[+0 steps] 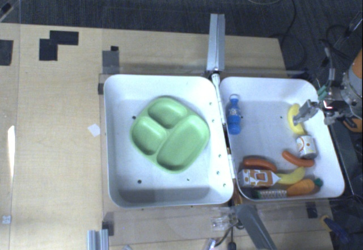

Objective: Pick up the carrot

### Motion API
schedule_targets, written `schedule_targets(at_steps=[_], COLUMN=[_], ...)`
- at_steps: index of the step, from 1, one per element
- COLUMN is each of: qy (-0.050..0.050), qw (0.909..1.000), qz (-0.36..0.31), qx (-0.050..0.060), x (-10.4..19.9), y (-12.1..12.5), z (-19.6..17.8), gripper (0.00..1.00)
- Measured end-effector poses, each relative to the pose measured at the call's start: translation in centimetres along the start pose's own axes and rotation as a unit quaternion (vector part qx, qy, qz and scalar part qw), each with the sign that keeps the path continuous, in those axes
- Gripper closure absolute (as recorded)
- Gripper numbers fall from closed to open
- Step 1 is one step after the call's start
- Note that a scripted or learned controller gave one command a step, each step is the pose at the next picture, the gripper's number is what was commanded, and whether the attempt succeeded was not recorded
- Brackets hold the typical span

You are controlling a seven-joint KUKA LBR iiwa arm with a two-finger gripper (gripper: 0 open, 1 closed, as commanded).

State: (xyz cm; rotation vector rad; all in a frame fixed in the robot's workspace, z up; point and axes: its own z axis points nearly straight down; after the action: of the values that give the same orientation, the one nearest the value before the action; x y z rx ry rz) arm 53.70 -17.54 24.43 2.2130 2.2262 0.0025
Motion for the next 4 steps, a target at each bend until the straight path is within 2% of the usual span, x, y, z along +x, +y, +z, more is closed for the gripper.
schedule_targets(at_steps=[1, 2, 3, 4], qy=[0.000, 0.001, 0.000, 0.001], qw=[0.9999, 0.9999, 0.9966, 0.9884], qz=[0.013, 0.013, -0.083, 0.152], qx=[-0.003, -0.006, -0.001, -0.004], x=[6.4, 6.5, 2.1, 0.3], y=[1.0, 1.2, -4.9, -4.7], z=[15.3, 14.2, 9.5, 15.4], gripper=[0.00, 1.00, 1.00, 1.00])
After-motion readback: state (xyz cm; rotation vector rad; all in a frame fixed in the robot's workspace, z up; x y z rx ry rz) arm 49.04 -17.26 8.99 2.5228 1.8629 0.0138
